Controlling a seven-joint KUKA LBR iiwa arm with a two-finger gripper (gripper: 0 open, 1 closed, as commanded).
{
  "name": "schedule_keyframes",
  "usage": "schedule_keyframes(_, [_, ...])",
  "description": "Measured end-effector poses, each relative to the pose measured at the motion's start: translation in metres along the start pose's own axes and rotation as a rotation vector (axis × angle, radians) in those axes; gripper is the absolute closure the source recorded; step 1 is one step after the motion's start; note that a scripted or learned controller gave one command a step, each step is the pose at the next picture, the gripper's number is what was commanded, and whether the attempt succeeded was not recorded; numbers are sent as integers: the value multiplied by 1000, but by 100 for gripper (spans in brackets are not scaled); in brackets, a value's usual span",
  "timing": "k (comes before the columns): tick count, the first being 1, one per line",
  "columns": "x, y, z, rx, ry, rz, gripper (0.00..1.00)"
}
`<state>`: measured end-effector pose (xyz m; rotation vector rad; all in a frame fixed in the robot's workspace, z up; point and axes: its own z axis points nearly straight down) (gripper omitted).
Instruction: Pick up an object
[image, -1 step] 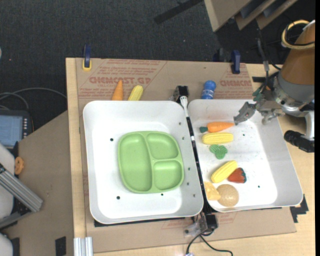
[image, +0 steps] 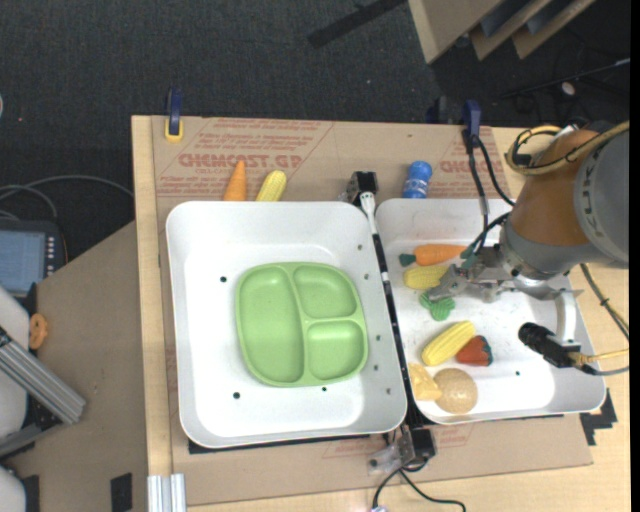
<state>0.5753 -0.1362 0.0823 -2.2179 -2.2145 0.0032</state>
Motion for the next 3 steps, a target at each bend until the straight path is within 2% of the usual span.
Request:
schedule_keyframes(1, [36, 58, -3, -13, -4, -6, 0])
schedule_keyframes(2, [34, 56, -14, -11, -4, -3, 100])
schedule_keyframes(3, [105, 29, -109, -16, -2, -9, 100])
